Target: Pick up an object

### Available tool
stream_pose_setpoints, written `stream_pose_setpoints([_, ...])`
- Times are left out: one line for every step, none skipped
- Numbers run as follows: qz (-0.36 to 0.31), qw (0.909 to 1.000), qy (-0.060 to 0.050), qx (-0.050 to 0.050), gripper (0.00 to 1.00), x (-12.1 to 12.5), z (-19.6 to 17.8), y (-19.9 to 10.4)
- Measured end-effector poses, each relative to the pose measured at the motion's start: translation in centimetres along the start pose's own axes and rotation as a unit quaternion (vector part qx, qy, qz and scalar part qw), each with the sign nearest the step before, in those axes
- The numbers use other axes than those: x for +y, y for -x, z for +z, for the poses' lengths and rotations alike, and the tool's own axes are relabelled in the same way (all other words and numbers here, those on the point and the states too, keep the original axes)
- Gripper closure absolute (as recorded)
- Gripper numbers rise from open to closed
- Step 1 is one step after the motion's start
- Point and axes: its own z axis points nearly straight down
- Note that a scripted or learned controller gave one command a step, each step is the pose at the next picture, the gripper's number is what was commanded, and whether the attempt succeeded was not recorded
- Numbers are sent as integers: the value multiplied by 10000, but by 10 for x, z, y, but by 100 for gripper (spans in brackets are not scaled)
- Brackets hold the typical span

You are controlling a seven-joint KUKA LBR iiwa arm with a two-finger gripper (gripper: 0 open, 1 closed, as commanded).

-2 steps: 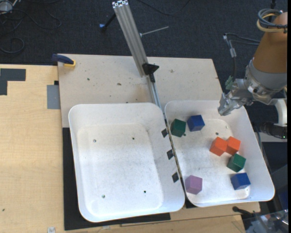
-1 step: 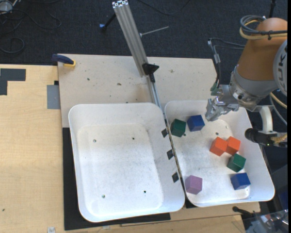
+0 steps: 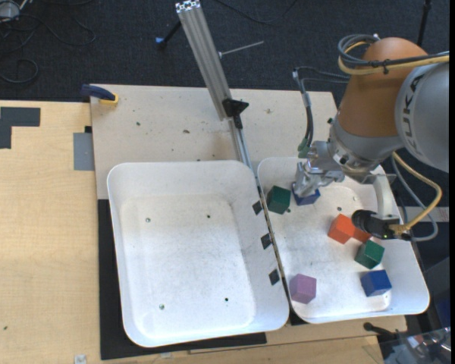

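Claw (image 3: 309, 182) low in the right bin (image 3: 337, 283), at its far left corner, directly above a small blue block (image 3: 307, 197) whose near edge peeks out beneath the tip. Cannot tell whether spread, pressed together or pinching that block: too small and too shadowed to read. Judged as the closing-and-lifting step of a pick, with the grasp unconfirmed.

Just beside that block, to its left, a dark green block (image 3: 279, 200), close to the bin wall and possibly touching its neighbour. Well apart on the bin floor: orange block (image 3: 341, 229), second green block (image 3: 370, 253), larger blue block (image 3: 376, 282), purple block (image 3: 302, 287).

To do it well:
- Centre over the small blue block before closing, with flat faces taken rather than corners, so no twisting out under pressure.
- Leave room on the green neighbour's side; otherwise likely to pinch both or shove one into the wall.
- Go low enough to grip below the block's middle, but stop short of scraping the bin floor.
- Close firmly, then rise straight up and slowly, away from the wall.
- Check for blue showing in the grip once off the floor; if nothing comes up, reopen and try again, or pick one of the freestanding blocks, probably easier targets.
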Motion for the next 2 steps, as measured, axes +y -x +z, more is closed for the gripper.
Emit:
stream_pose_setpoints([-2, 10000, -4, -2, 100, -15, 5, -49])
stream_pose_setpoints([-2, 10000, -1, -3, 100, -21, 14, -104])
